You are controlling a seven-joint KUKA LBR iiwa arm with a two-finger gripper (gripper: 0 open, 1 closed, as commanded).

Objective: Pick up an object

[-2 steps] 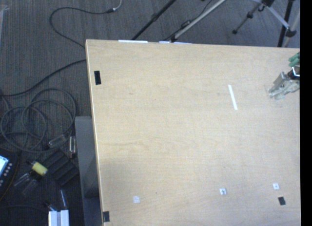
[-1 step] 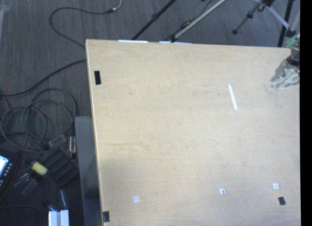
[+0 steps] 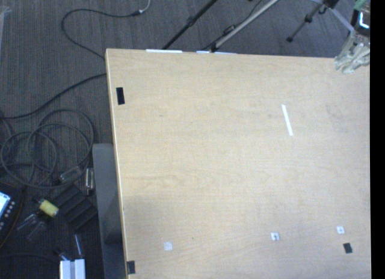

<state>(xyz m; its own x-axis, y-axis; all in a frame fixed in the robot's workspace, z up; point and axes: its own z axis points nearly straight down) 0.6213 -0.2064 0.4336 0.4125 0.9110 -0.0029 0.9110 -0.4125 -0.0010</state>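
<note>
A bare pale wooden bench top [image 3: 228, 169] takes up most of the camera view. A thin white strip [image 3: 287, 120] lies flat on it, right of the middle. My gripper [image 3: 353, 58] hangs at the far right corner of the bench, small and pale against the carpet, well away from the strip. Nothing shows beneath it or in it.
Small black tags [image 3: 120, 95] [image 3: 347, 248] and small white markers [image 3: 275, 236] [image 3: 340, 230] [image 3: 168, 246] are stuck on the wood. Off the left edge, cables [image 3: 42, 151] and tools lie on the grey carpet. Tripod legs [image 3: 313, 1] stand beyond the far edge.
</note>
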